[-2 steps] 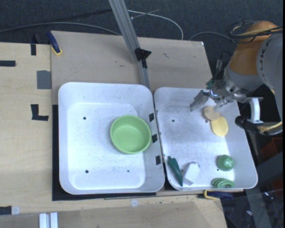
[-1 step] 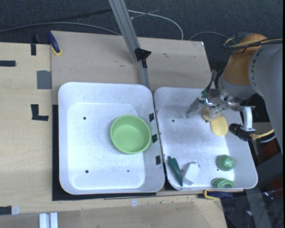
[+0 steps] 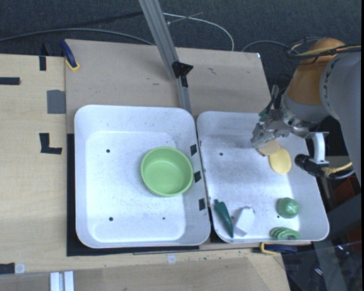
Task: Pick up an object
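On the wooden bench, no writing is legible; the hand hangs over the right bin touching a yellow object, its grip state unclear.

The arm reaches in from the right side of the view, its grey casing large at the right edge. The orange band sits above the wrist, rounded and turned toward the upper right. From there the wrist slants down and to the left, ending in the hand. The hand is low, pointing down and leftward. Its metal parts are crowded and dim, so the fingertips are hard to make out. A white and black fitting shows just beside the wrist, below it.
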Tool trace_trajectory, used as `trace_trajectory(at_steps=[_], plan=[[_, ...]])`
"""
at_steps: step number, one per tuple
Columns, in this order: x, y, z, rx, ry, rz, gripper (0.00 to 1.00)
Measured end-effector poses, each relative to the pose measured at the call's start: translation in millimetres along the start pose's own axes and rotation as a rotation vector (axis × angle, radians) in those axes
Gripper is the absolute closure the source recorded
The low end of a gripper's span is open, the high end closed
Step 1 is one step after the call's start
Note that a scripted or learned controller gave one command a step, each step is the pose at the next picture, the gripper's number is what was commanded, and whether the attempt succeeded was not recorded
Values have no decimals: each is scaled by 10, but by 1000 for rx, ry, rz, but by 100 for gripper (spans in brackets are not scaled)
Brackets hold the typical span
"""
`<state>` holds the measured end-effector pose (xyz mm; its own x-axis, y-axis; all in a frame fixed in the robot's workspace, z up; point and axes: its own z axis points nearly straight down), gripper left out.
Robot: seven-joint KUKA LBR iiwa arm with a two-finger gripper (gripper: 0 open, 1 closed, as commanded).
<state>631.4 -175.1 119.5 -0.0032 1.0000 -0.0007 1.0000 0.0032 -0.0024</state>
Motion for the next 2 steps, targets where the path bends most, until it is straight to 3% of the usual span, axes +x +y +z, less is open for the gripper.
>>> trace_trajectory(at_steps=[2], plan=[[59,29,-1072,-8,-1,1,100]])
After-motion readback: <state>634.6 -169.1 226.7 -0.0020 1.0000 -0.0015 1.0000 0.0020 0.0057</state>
